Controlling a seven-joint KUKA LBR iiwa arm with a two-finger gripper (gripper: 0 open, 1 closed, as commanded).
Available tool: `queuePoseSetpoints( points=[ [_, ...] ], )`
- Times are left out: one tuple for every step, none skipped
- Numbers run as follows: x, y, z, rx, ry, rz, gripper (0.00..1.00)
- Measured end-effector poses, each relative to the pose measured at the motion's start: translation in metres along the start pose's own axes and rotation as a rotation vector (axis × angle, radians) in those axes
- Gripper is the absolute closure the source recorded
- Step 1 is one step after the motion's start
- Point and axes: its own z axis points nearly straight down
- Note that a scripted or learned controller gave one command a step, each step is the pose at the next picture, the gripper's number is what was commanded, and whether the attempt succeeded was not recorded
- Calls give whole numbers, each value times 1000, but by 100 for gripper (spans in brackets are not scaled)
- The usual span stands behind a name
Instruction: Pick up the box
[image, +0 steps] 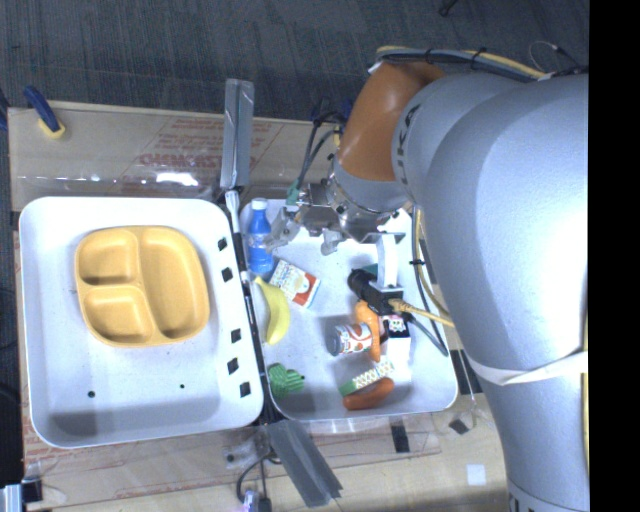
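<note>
Gripper (322, 222) hangs at upper edge of right bin (440, 395), centre of frame; finger state cannot tell. Box (295, 281), small red-white carton, lies just below-left of gripper, beside banana (274, 311), long axis slanting toward lower right. Nothing seen held.

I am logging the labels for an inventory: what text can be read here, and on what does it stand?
None can be read.
Box: print too small.
Can: label blurred.
Bottle: label blurred.
Bench: faint red print, blurred.
</note>
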Motion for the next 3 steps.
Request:
queuePoseSetpoints(
  points=[
    [-42, -2, 101, 1, 0, -121, 0],
    [-40, -2, 91, 4, 1, -129, 100],
    [28, -40, -26, -1, 0, -269, 100]
  ],
)
